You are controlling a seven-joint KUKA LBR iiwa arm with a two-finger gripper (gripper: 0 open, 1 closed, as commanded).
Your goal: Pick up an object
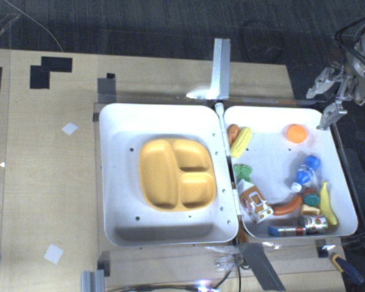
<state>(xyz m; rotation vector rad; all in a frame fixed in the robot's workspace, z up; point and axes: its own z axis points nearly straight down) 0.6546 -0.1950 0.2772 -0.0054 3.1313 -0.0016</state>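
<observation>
So the gripper (334, 99) is parked at the upper right of the frame, hanging just past the top right corner of the right bin (264, 115). Its two fingers are spread apart with nothing between them, one pointing left, the other dipping toward the bin's rim.

All the small stuff sits in that right bin. A corn cob (241, 139) lies against the left wall near the top, long axis running diagonally, upper end toward the right. Tucked just left of it is something orange-brown (232, 131). An orange ball (297, 132) sits alone in the upper right part, with bare white floor all around it, easily the most open spot. Below it a blue bottle (305, 171) tilts, its cap end pointing down and left.

The bottom is crowded: a hot dog (287, 206) lies nearly crosswise, curving up at the right; a banana (326, 203) runs almost straight up and down along the right wall; a marker-like tube (298, 227) lies flat along the bottom wall. A small carton (255, 202) and a green leafy thing (242, 172) hug the left wall. The carton has print on it but it's too blurry to read.

The left bin (118, 181) has a yellow divided tray (176, 173) in the middle, with open floor around it.
</observation>
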